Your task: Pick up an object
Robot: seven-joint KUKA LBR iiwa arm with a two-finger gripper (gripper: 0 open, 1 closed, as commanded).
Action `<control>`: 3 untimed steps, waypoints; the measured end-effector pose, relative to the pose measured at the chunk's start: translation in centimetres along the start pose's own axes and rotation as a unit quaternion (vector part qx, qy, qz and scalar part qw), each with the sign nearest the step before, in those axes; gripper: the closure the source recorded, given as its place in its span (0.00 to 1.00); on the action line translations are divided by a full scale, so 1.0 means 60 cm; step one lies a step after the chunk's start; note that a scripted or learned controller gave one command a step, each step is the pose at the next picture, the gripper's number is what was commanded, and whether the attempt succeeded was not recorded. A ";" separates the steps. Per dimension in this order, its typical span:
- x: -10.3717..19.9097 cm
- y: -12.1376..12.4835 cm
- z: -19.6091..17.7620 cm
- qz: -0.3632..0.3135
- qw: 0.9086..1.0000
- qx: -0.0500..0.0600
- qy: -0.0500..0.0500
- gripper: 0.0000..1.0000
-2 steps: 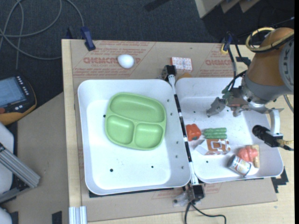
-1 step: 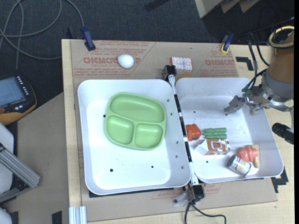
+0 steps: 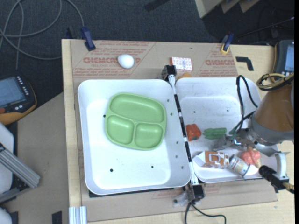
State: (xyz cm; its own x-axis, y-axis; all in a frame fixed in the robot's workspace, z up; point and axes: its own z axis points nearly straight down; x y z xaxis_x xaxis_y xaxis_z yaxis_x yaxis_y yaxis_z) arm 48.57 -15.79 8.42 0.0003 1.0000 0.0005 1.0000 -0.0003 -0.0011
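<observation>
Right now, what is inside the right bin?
In the right bin lie a red piece, a green object, a small carton, a jar-like item and a pinkish object. The arm covers its right part.

Green plate (image 3: 136, 122), white bins (image 3: 93, 139), orange-banded arm (image 3: 275, 111)

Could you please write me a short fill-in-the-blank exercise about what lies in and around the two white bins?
1. The green divided plate lies in the ____ bin.
2. The plate has ____ compartments.
3. The white egg-shaped object rests on the ____, outside both bins.
4. The arm reaches over the ____ bin.

Missing words: left; three; cardboard; right
</observation>
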 end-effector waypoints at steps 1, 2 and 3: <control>0.064 0.057 -0.126 -0.001 1.000 -0.001 0.000 0.00; -0.082 0.021 -0.019 0.001 1.000 0.000 -0.001 0.00; 0.070 0.105 -0.001 -0.001 1.000 -0.002 -0.001 0.00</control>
State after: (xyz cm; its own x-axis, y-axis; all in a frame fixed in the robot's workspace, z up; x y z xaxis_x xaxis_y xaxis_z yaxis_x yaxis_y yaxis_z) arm 54.85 -11.59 8.49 -0.0011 1.0000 -0.0009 1.0000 0.0011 0.0022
